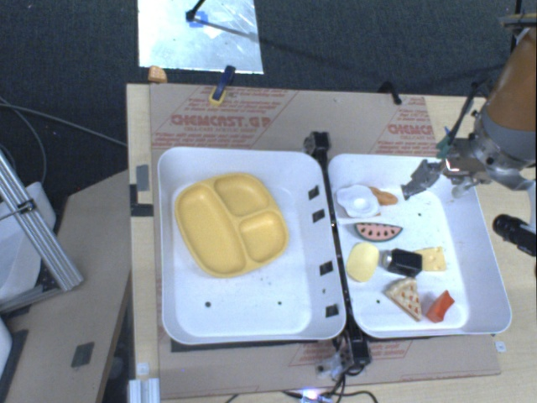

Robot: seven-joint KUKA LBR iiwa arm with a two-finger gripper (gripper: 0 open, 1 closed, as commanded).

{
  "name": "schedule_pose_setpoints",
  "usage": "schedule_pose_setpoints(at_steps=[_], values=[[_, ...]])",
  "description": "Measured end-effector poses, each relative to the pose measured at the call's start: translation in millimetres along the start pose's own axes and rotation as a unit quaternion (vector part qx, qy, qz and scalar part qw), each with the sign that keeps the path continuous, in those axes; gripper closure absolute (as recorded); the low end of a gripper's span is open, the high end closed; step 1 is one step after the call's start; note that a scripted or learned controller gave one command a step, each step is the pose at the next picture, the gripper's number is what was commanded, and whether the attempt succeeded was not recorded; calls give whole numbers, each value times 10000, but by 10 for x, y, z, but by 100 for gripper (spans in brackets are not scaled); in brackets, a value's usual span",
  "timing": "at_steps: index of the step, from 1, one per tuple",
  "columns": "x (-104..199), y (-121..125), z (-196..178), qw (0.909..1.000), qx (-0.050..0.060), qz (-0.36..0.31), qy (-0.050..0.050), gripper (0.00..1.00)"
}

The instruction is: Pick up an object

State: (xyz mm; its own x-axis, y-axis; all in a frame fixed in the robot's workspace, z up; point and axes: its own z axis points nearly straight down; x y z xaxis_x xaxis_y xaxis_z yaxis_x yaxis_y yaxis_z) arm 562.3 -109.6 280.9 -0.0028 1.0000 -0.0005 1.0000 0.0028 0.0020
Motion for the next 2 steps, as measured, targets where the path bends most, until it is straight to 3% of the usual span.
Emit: schedule_pose_setpoints(at_steps=[1,2], values=[[1049,-531,144,10000,21,-54,24,0],[985,-501,26,10000,-13,-8,7,100]])
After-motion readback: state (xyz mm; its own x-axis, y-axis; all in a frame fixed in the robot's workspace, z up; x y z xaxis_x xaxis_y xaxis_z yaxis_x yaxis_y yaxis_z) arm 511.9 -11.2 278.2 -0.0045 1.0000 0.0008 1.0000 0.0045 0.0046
